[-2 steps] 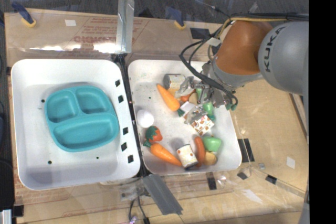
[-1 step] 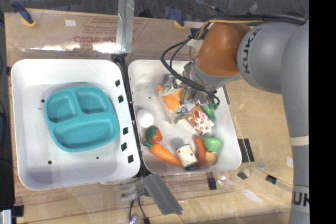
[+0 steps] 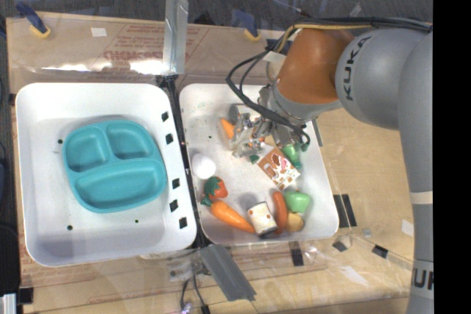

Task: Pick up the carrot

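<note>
Reaching into the right bin (image 3: 193,158), the gripper (image 3: 250,134) sits low in the bin's upper middle, among clutter. Can't tell whether it is clenched or released — the wrist and cables hide the tips. Nothing visibly held.

Carrot (image 3: 229,215) lies on the bin floor at the near edge, orange body running diagonally, leafy end toward the red tomato-like toy (image 3: 215,188), tip just beside a small white cup (image 3: 261,218). Well apart from the gripper. A second small orange piece (image 3: 227,128) sits right by the gripper; probably not the target, too small to name.

Step in hand, as I read it: approach, not yet at the carrot. To do it well: move toward the near wall, turn the wrist so the closing axis crosses the carrot's long axis, come down at mid-body, away from the cup and the red chili-like piece (image 3: 280,208). Near wall leaves little room; risk of clipping it.

Arm pose: enters from the right, orange band (image 3: 309,66) above the wrist, wrist pointing down. Left bin (image 3: 29,158) holds a teal divided plate (image 3: 114,164), untouched.
</note>
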Robot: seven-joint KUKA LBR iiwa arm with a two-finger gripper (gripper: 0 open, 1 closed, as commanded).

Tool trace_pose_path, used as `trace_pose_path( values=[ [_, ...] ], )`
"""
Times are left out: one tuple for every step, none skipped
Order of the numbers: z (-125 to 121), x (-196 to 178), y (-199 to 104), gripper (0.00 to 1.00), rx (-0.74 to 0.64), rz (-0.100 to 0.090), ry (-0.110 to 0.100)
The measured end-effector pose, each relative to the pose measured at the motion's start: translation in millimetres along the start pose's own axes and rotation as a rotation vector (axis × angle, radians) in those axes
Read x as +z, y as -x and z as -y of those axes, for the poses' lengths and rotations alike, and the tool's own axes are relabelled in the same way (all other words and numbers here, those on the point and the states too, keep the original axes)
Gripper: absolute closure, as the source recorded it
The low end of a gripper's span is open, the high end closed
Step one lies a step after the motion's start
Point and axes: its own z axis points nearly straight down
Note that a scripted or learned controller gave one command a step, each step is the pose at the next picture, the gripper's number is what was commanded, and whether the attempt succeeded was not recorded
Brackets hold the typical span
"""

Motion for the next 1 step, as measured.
trace_pose_path(
  values=[
    [-0.3, 0.3, 0.0, 0.0, -0.001, 0.0, 0.0]
  ],
)
